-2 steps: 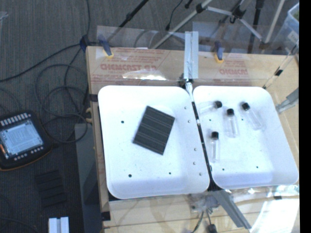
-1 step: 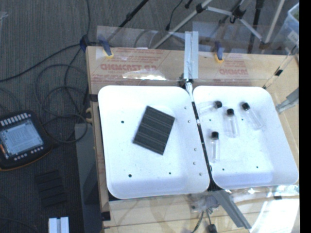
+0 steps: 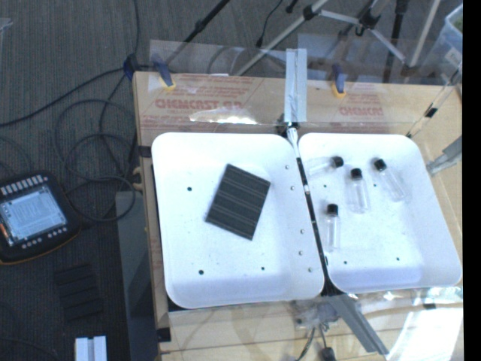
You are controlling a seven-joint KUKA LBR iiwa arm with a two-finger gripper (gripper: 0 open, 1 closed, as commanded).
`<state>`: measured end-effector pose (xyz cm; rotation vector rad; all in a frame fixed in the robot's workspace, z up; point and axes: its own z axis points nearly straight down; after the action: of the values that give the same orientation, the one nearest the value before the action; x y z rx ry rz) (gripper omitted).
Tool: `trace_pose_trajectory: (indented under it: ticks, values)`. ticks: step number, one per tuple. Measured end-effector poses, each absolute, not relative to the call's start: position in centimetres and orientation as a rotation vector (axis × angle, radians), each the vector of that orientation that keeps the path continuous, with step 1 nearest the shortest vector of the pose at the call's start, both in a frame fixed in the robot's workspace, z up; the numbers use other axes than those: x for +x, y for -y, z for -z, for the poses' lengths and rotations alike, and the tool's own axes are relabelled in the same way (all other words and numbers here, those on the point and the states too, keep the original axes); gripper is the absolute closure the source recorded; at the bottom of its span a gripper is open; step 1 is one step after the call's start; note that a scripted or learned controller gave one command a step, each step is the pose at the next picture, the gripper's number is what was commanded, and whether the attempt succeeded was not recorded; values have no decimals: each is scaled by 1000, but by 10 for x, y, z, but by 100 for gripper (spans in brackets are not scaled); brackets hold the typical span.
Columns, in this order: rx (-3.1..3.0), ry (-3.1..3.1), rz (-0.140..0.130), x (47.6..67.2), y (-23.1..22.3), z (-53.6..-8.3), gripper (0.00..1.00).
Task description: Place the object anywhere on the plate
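Pale wooden desk [image 3: 218, 96] on grey carpet [image 3: 68, 51], two shallow white bins side by side on it.

Four small clear vials with black caps lie in the right bin [image 3: 391, 265], all in its upper left part. One vial [image 3: 331, 224] lies nearest the divide between the bins. A second vial [image 3: 356, 187] is above and right of it. A third vial [image 3: 328, 164] lies close to the top left corner. A fourth vial [image 3: 388, 178] is furthest right. None touches another.

The plate [image 3: 238, 201], dark, ridged and rectangular, lies tilted in the middle of the left bin [image 3: 188, 277], well apart from the vials.

My fingers, spread or pressed together: cannot tell.

A control pad [image 3: 30, 216] sits on the carpet at left, with black cables [image 3: 90, 138] looping nearby. Tripod legs [image 3: 342, 13] stand behind the desk.
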<state>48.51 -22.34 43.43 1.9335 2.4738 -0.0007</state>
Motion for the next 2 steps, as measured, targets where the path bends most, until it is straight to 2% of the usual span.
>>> trace_pose_trajectory:
  ticks: [2]
  values:
    - [1934, -2474, 1, 485, 223, -434, 0]
